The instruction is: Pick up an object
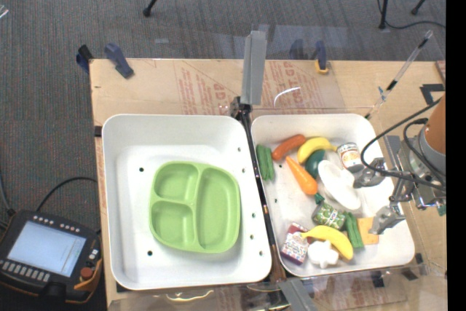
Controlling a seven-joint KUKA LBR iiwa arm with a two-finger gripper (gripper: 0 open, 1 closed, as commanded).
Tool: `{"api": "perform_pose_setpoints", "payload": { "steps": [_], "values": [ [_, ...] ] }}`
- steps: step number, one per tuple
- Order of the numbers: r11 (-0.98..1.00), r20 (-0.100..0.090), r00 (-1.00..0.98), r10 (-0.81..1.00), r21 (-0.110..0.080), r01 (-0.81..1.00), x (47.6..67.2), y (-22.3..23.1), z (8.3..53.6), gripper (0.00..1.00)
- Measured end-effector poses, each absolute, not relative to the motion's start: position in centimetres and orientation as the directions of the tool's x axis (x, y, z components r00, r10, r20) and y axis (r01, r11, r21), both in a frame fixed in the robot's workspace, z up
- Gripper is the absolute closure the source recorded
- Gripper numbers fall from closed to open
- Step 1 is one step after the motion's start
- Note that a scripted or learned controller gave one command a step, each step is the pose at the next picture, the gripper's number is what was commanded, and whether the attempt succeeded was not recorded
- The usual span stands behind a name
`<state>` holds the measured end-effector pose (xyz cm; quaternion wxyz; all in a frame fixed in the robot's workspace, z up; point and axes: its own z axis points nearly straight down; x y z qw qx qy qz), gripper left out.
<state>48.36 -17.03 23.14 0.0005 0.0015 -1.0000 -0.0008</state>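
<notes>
Grey arm [437, 149] bent (tool [386, 218] low); overhanging bin [397, 251]

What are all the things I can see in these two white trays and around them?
left bin: 1, white, left half of bench
divided plate: 1, light green, lying in left bin
right bin: 1, white, right half of bench
bananas: 2, yellow, right bin, one near the front, one near the back
carrot: 1, orange, middle of right bin
sausage-like piece: 1, red-orange, back of right bin
cucumber: 1, green, along right bin's left wall
small carton: 1, red and purple, front of right bin
handheld screen unit: 1, black, floor at lower left
gripper: 1, grey metal, over right bin's right edge
</notes>
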Motion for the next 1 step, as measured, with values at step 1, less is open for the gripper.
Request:
{"api": "perform_pose_setpoints", "payload": {
  "steps": [1],
  "values": [
    [0.995, -0.011, -0.995, 0.101, -0.001, 0.101, 50.51, -15.74, 10.78, 0.00]
  ]
}}
